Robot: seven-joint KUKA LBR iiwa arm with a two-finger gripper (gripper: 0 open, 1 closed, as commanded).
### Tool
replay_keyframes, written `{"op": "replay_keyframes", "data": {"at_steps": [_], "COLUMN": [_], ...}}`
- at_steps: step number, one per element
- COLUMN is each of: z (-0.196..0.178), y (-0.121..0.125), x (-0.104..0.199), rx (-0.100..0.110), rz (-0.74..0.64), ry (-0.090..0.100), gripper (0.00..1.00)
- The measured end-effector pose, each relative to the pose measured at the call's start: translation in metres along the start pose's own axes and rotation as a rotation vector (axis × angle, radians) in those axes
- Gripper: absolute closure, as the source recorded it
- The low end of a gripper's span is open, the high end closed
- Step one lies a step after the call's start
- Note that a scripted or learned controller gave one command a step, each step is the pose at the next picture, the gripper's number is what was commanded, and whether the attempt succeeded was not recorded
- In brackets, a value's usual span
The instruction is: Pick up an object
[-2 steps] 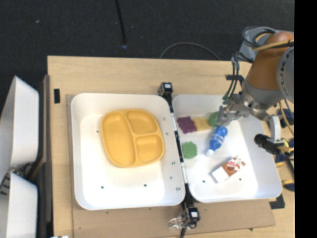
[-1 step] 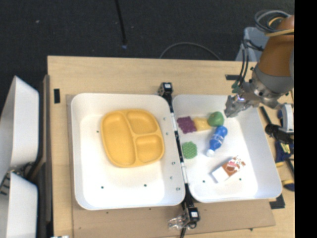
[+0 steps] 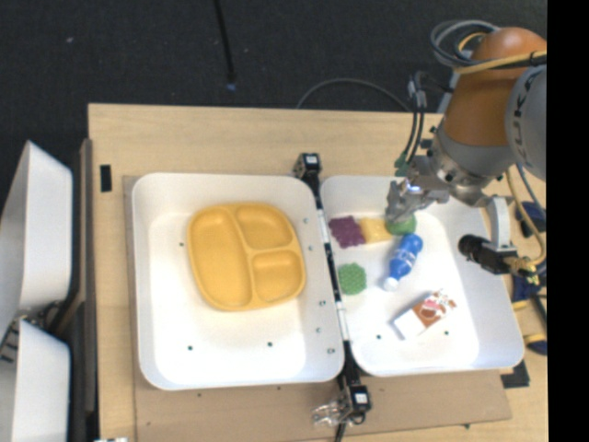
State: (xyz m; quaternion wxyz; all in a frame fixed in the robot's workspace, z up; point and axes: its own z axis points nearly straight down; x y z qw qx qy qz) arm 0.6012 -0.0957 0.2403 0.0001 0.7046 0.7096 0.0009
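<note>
My gripper (image 3: 401, 208) hangs over the back of the right bin (image 3: 479, 339), right above a green object (image 3: 402, 223) that peeks out under its fingers. Whether the fingers touch it I cannot tell. A yellow block (image 3: 374, 230) and a purple toy (image 3: 346, 232) lie just left of it. A blue bottle (image 3: 403, 259) lies slanted in front of the gripper. A green bumpy ball (image 3: 352, 278) rests near the bin's left wall. A white and red carton (image 3: 424, 313) lies toward the front.
The left bin (image 3: 166, 339) holds a yellow divided plate (image 3: 246, 254). A black divider strip (image 3: 328, 265) runs between the two bins. The arm's orange band (image 3: 488, 90) rises at the upper right.
</note>
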Motion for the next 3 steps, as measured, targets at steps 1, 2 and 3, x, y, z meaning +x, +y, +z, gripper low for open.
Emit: {"op": "replay_keyframes", "data": {"at_steps": [1,2,3], "z": [-0.005,-0.014,0.0], "y": [-0.022,-0.03,-0.041], "x": [0.054,0.104,0.156], "rx": [0.001,0.001,0.001], "rz": [0.0,-0.001,0.001], "ry": [0.001,0.001,-0.001], "gripper": [1.0,1.0,1.0]}}
